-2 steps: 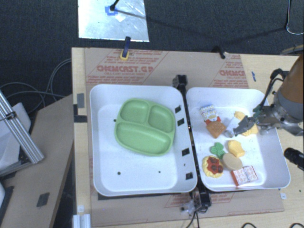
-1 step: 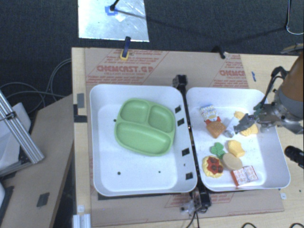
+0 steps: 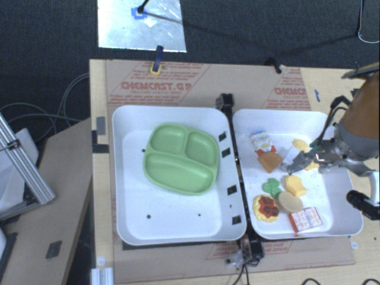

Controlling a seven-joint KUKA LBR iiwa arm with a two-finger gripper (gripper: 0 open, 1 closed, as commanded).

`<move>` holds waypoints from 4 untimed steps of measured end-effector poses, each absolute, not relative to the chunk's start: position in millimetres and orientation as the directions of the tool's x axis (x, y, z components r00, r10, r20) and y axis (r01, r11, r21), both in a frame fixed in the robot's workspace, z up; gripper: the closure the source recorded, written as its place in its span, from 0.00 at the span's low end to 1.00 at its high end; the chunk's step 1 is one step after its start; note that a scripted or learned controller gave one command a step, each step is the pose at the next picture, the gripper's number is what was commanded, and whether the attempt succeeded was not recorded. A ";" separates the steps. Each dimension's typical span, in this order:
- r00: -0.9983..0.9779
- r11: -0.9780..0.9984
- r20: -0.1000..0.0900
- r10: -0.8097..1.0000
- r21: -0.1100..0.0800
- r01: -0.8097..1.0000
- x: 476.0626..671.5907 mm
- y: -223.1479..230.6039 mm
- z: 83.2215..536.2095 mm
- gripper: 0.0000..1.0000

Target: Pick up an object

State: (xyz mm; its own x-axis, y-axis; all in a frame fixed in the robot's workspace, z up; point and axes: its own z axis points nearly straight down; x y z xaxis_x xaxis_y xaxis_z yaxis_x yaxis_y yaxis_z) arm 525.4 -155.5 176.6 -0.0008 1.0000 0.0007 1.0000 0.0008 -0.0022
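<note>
The claw [image 3: 298,162] hovers among toy foods [image 3: 279,195] in the right bin [image 3: 341,218].

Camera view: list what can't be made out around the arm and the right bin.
- Tool: small and dark over the right bin; how its tips stand is unclear.
- Arm: cut off by the right edge.
- Yellow piece: partly behind the tool.
- Packet: print too small to read.

cam: single, fixed overhead | tilt: slanted down | covers: both bins [image 3: 127,159] on surface [image 3: 196,82] | range: mid
</note>
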 end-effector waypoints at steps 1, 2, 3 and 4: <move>-0.001 0.001 0.001 1.000 -0.002 1.000 529.8 -155.7 133.9 0.00; 0.000 0.000 0.000 1.000 0.003 1.000 531.2 -155.6 83.5 0.00; -0.001 0.001 -0.001 1.000 0.008 1.000 533.0 -155.6 97.1 1.00; -0.005 0.005 -0.001 1.000 0.006 1.000 532.9 -150.1 159.4 1.00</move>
